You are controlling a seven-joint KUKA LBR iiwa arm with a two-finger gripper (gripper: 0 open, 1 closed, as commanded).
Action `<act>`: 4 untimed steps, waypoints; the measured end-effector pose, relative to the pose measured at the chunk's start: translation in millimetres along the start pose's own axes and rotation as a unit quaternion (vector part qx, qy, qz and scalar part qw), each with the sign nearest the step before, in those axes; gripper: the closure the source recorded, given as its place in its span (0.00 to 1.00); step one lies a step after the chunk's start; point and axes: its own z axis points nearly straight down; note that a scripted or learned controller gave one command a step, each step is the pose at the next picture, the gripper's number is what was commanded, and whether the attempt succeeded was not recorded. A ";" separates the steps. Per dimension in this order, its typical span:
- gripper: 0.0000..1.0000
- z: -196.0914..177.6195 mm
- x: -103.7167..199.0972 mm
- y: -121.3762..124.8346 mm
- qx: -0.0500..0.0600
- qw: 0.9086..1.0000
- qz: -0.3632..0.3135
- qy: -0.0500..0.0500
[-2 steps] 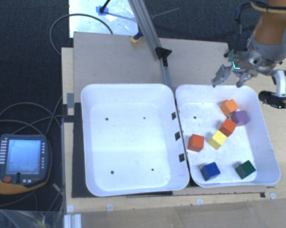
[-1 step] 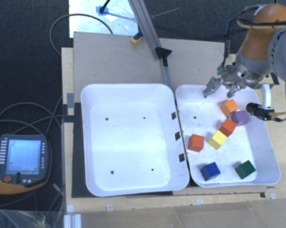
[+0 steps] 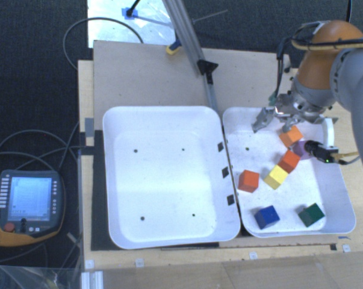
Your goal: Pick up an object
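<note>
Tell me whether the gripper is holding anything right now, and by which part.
Nothing is held. The gripper hangs open over the right bin, its fingers apart with nothing between them; the nearest orange block lies beside it.

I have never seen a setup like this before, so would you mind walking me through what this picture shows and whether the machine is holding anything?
This is a single photo from a camera fixed above a workbench, looking down at a slant. The grey machine with the orange band entering from the right is a robot arm. At its end is a two-finger gripper, here spread open above the far end of the right bin, with nothing between its fingers.

Two shallow white bins sit side by side. The right bin holds small blocks: an orange block next to the gripper, a red-orange block, a yellow block, another orange block, a blue block and a green block. The left bin is beside it.

The device on the floor at the left, with a screen, is the arm's handheld control pad.
</note>
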 end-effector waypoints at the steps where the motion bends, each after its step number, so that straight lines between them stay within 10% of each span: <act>1: 0.00 51.4 0.5 0.1 0.000 1.000 0.000 0.000; 2: 1.00 36.4 0.1 2.4 -0.004 1.000 -0.001 0.000; 4: 1.00 -74.5 -4.9 4.6 -0.005 1.000 0.000 -0.001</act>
